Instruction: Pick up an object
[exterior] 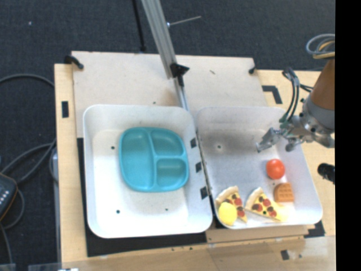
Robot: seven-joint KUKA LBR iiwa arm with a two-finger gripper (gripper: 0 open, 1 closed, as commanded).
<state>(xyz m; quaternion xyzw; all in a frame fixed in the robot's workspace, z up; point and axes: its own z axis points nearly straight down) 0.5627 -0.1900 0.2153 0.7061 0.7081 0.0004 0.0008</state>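
The right bin (237,134) holds a red tomato (275,169), an orange biscuit-like piece (284,193), two pizza slices (231,198) (264,204) and a yellow lemon (227,213), all near its front edge. My gripper (278,144) hangs over the right side of this bin, just behind the tomato and above it. It is open, its fingers spread with nothing between them. One finger (266,142) points left toward the bare middle of the bin.
A blue divided plate (153,158) lies in the left bin (96,208). A metal post (161,30) slants up from the seam between the bins at the back. Cables trail along the arm at the right.
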